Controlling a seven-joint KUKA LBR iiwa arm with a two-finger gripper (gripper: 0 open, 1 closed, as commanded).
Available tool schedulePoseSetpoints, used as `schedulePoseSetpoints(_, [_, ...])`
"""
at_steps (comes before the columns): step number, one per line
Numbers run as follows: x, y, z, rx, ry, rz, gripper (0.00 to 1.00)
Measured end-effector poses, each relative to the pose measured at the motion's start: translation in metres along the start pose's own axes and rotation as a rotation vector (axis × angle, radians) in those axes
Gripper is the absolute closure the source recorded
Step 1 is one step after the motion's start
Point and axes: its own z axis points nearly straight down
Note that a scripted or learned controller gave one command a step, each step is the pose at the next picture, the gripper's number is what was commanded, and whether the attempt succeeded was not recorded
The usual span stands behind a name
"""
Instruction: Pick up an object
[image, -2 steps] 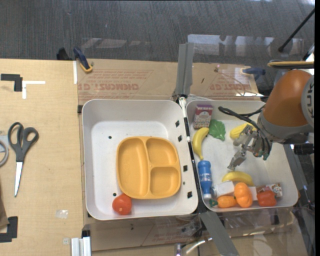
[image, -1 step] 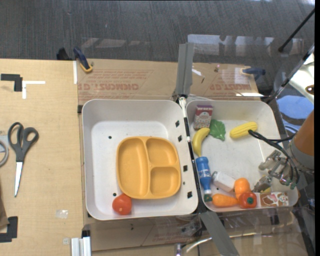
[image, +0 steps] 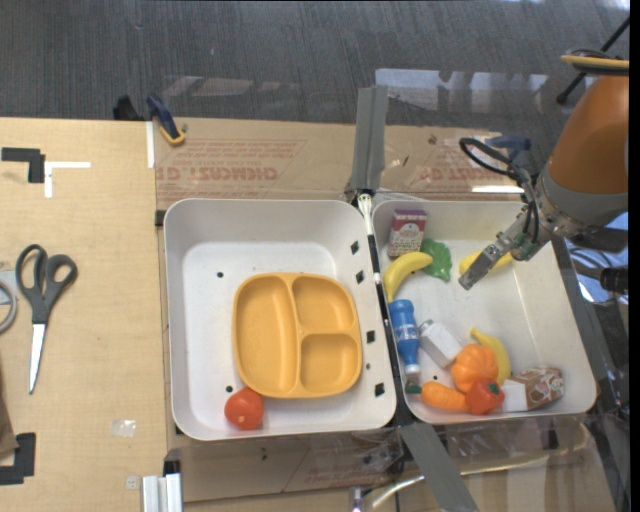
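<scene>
The gripper (image: 487, 262) hangs low over the upper part of the right bin (image: 560, 330), its fingers closed around a small yellow object (image: 471, 262) that shows between them. Just left of it lie a green toy (image: 436, 252) and a banana (image: 408, 270), with a small red-and-white carton (image: 407, 230) standing against the bin's far wall. Lower in the same bin, a blue bottle (image: 403, 333) lies along the left wall, and beside it sits a crowded heap: a white block (image: 439, 345), an orange pepper (image: 474, 367), a second banana (image: 494, 347), a carrot (image: 442, 397), a red tomato-like piece (image: 483, 397) and a brown-and-white packet (image: 538, 386).

The left bin (image: 190, 330) holds a yellow divided tray (image: 297, 333) and a tomato (image: 244, 409) at its near corner. Scissors (image: 40, 300) rest on the bench well apart to the left.
</scene>
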Motion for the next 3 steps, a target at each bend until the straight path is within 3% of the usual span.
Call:
schedulePoseSetpoints(1, [-0.056,0.052,0.109,0.000,-0.001,0.010,0.00])
schedulePoseSetpoints(2, [-0.056,0.054,0.098,-0.001,-0.006,0.005,1.00])
schedulePoseSetpoints(3, [-0.007,0.066,0.109,0.001,0.000,0.232,1.00])
